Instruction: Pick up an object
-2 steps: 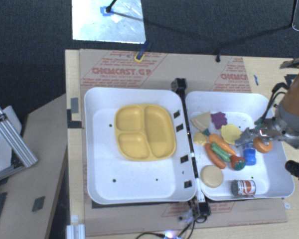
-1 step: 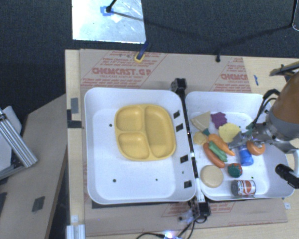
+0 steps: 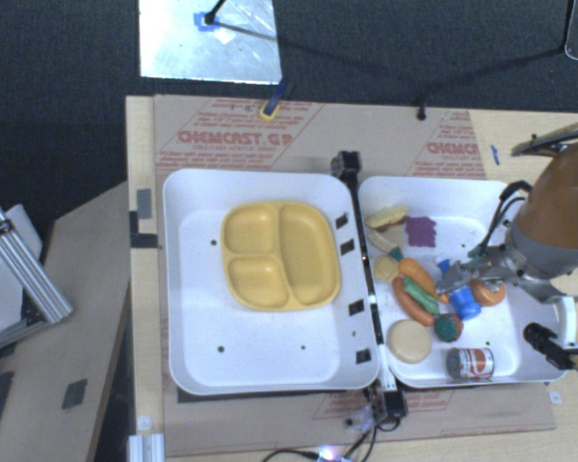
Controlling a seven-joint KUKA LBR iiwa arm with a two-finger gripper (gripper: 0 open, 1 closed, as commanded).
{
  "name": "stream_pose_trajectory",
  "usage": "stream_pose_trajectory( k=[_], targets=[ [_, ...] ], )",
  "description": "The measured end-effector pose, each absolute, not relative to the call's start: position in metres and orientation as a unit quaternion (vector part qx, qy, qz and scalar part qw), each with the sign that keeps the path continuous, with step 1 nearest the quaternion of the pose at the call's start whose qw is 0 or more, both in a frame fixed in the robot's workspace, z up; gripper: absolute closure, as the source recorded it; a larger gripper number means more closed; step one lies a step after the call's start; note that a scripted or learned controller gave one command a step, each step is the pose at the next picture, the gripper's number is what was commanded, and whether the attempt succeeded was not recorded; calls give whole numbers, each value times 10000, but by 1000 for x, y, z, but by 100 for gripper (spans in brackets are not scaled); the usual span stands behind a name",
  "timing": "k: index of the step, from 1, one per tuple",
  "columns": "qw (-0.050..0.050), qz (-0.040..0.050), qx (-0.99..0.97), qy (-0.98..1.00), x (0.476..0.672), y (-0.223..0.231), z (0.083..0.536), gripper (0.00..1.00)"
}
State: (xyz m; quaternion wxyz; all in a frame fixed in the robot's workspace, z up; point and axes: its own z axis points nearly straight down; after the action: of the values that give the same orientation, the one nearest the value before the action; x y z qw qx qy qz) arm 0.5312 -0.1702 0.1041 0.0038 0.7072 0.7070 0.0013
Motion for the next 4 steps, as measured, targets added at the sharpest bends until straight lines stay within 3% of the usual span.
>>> stream_pose_trajectory(
  k=[1, 3, 4],
  targets=[
    [28, 15, 7070, 7073, 531, -169, 113, 100],
    [34, 18, 7055, 7087, 535, -169, 228, 100],
    [11, 17, 7036, 7106, 545, -113, 236, 100]
  ],
)
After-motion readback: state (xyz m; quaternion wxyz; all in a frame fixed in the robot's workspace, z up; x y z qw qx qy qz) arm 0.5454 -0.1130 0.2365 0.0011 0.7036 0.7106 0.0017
